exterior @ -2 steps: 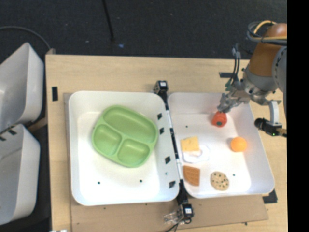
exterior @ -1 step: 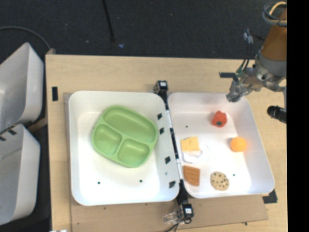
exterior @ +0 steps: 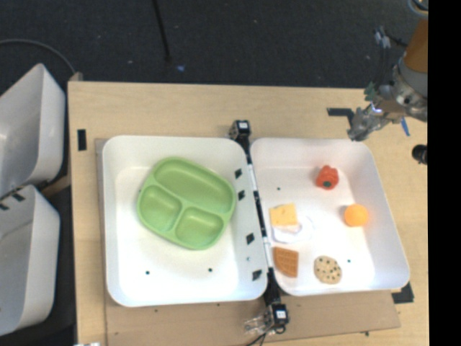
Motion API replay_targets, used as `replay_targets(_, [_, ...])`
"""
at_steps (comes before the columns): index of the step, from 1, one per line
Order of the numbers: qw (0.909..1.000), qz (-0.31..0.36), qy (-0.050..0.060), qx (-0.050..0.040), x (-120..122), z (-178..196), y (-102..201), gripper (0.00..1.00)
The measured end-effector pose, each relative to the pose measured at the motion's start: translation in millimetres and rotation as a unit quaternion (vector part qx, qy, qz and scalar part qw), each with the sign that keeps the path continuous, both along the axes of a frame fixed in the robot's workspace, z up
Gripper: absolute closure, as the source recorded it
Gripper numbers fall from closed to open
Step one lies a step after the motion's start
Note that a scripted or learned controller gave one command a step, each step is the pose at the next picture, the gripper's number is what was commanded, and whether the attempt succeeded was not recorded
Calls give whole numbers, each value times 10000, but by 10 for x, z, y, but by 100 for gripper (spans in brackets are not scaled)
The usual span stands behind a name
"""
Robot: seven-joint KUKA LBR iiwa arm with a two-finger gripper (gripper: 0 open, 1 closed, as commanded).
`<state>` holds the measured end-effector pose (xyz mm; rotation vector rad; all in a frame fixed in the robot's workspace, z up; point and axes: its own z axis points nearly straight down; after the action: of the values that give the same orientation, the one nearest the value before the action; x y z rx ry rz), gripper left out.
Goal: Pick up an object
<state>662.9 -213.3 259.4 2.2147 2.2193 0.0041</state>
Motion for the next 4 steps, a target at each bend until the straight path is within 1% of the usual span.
replay_targets(1, [10000,1,5,1,6,362,-16,100])
replay_targets(2, [10000,24,29,14,121,324,557,100])
replay_targets(3, [10000,15,34,11,85,226,977,100])
replay_targets(4, [10000,18,33,12,92,44,1469,100])
